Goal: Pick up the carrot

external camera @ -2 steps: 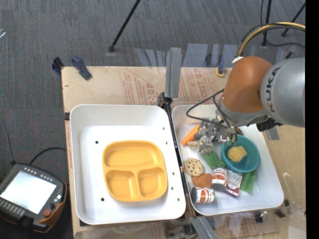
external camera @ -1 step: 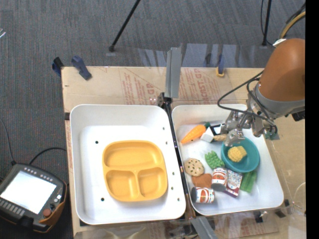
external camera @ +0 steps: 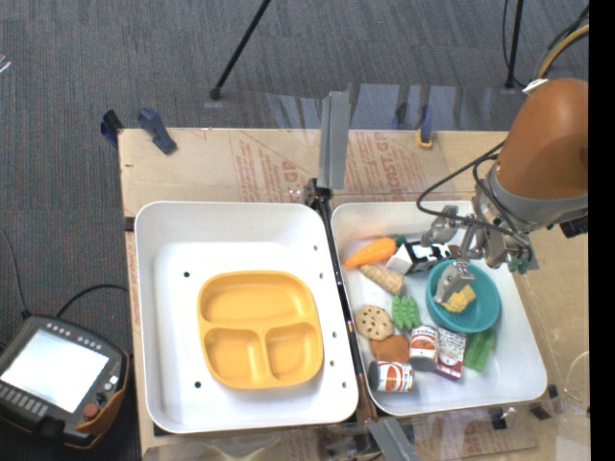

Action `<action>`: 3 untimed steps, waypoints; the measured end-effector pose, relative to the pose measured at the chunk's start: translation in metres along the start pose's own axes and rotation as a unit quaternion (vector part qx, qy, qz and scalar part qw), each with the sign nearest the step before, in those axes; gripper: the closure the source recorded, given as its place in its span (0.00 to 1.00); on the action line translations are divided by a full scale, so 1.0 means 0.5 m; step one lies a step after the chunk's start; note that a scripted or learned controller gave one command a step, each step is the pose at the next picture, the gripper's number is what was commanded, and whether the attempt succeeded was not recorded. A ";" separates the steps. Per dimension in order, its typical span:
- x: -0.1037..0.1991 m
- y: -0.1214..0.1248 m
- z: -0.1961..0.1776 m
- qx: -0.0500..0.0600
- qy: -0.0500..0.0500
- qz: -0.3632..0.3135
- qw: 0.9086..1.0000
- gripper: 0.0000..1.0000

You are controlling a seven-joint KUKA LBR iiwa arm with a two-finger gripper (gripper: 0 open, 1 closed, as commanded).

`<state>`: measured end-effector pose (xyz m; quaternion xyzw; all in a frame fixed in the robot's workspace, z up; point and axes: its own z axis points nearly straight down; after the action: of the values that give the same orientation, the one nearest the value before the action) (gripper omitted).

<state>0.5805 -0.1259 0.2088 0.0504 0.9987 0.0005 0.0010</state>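
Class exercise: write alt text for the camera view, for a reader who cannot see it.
A grey and orange robot arm reaches from the right over the right bin, its gripper above a teal bowl of corn. The carrot lies untouched at the bin's upper left among other toy foods. The left bin holds a yellow divided tray.

Even, bright overhead light falls across the bench, with soft, short shadows. The two white bins (external camera: 154, 257) are close to washed out, with pale glare on their walls. The dark floor toward 12 o'clock stays dim. Focus is slightly soft overall; the small items look grainy.
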 end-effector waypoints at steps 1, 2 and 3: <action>0.008 0.061 0.253 -0.002 0.006 -0.067 0.998 0.00; -0.118 0.097 0.243 0.000 0.001 0.076 0.997 0.00; -0.005 0.079 0.243 0.000 0.002 0.199 0.980 0.00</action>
<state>0.5873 -0.0869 0.0873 0.2480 0.9688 0.0004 -0.0008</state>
